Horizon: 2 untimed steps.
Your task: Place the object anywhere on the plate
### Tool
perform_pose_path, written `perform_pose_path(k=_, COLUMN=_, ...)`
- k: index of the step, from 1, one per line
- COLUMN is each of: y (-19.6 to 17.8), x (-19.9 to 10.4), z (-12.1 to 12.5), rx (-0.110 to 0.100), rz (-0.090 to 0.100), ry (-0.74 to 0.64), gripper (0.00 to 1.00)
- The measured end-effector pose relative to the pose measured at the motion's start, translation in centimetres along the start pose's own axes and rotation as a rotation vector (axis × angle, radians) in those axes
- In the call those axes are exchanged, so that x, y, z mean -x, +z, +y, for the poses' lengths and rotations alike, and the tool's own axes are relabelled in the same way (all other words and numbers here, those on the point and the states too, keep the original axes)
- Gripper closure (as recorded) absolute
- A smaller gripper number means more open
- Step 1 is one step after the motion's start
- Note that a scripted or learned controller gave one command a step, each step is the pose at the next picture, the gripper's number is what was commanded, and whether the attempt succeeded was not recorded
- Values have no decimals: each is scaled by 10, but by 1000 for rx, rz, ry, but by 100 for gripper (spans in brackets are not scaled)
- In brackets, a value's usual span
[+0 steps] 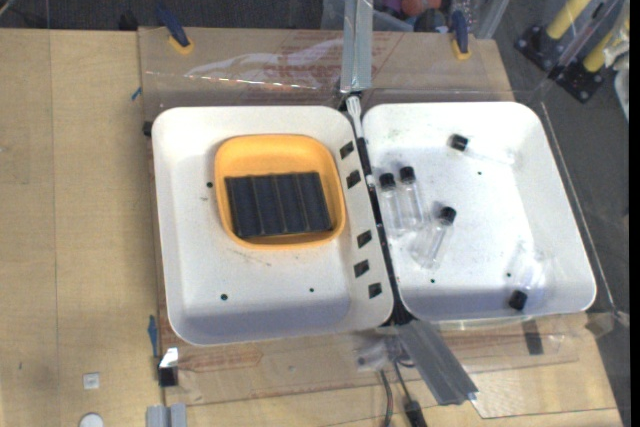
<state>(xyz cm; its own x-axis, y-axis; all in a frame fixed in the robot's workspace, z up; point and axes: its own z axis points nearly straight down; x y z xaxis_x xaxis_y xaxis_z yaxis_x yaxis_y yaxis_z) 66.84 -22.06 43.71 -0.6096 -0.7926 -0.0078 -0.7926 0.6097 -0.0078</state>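
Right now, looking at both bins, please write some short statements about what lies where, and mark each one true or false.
1. The orange plate sits in the left bin. True.
2. A dark ribbed block lies on the plate. True.
3. The clear vials with black caps lie on the plate. False: they lie in the right bin.
4. The right bin holds only one vial. False: several are scattered there.
5. The plate stands in the right bin. False: it is in the left one.
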Motion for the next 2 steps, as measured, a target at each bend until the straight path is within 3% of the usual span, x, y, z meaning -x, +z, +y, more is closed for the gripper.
perform_pose_path(k=1, y=0, x=1, z=0, rx=0, rz=0, ry=-56, gripper=100)
perform_pose_path(k=2, y=1, x=0, z=0, rx=2, rz=-1, ry=-455, gripper=100)
